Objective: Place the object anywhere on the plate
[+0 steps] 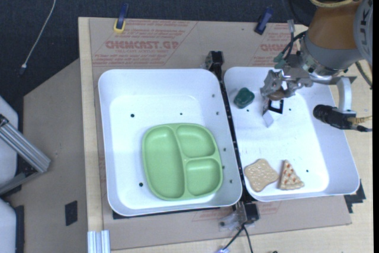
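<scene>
Hovering pincer (273, 105) (grip state: cannot tell) beside green object (243, 98) at its 9 o'clock; descent may miss, leaving green plate (180, 161) bare.

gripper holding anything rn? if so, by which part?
Nothing seen held. The gripper hangs over the right bin, beside the green object, not on it.

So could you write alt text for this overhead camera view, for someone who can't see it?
A robot arm's claw hangs over the right bin, beside a small dark green object, with a cracker and pizza slice nearer the camera. A green divided plate sits in the left bin.
</scene>
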